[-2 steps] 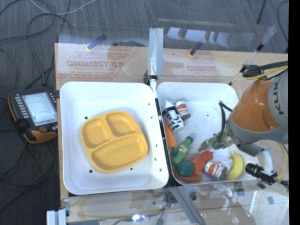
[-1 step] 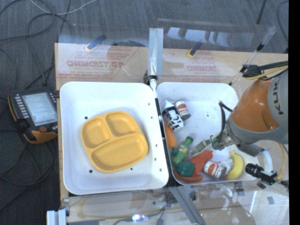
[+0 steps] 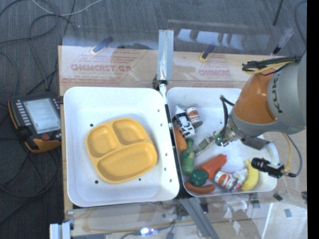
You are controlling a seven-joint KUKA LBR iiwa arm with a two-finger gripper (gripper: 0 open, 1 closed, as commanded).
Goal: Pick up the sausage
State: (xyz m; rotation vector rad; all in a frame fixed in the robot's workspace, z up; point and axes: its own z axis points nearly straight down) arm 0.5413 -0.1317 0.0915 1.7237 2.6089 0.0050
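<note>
The gripper (image 3: 207, 144) sits low in the middle of the right bin (image 3: 212, 97), its metal fingers stretching left from the wrist; whether they are spread or closed cannot be told, and nothing shows between them. The arm (image 3: 269, 101), grey with an orange band, fills the right of the frame above that bin. Just below the gripper lies a red pepper (image 3: 214, 165), and left of it a carrot (image 3: 181, 139) and a green vegetable (image 3: 188, 162) along the bin's left wall. A can (image 3: 193, 116) and a black-and-white pack (image 3: 184, 125) rest above the gripper. The sausage (image 3: 200, 187) lies at the bin's lower edge, at the lower middle of the frame, below a green pepper (image 3: 199, 176) and well apart from the gripper. To its right sit a second can (image 3: 227, 180) and a banana (image 3: 251, 176). The left bin (image 3: 79, 101) holds a yellow tray (image 3: 121, 149). A pendant (image 3: 34, 119) rests at the far left.
</note>
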